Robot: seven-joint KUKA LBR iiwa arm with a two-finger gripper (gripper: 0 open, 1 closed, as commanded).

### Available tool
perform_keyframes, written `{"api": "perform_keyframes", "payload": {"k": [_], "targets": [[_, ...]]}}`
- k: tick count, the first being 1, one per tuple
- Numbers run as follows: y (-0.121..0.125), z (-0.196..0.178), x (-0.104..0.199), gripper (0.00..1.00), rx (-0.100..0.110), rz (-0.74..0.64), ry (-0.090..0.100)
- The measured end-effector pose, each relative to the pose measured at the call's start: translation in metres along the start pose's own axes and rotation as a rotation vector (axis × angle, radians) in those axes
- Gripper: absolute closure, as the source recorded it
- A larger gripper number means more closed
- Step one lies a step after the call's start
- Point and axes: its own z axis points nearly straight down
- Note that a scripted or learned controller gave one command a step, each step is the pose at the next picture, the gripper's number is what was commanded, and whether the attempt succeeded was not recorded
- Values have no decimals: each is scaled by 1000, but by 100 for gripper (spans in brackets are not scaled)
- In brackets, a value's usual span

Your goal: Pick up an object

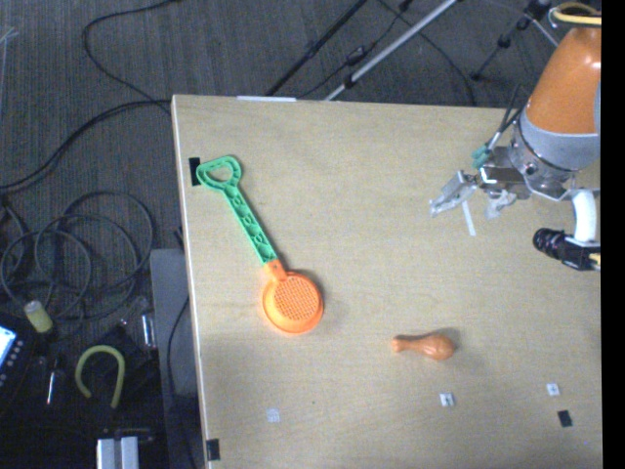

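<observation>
A toy sieve with a green handle [244, 218] and a round orange head [292, 304] lies on the left part of the tan bench top [371, 164]. A small orange drumstick-shaped toy [427, 345] lies lower down, near the middle right. My gripper [466, 206] hangs at the upper right, below the arm's orange band [571, 76]. It is well apart from both toys. Its fingers stand open with nothing between them.
Small square markers [446, 399] dot the lower part of the bench top. A black fixture [566, 247] sticks out at the right edge under the arm. Cables [78, 252] and stand legs [410, 27] lie on the dark floor to the left and behind the bench.
</observation>
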Motion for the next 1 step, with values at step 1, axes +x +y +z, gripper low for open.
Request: {"api": "perform_keyframes", "payload": {"k": [1], "targets": [[67,66,-7,0,-1,-133,-4]]}}
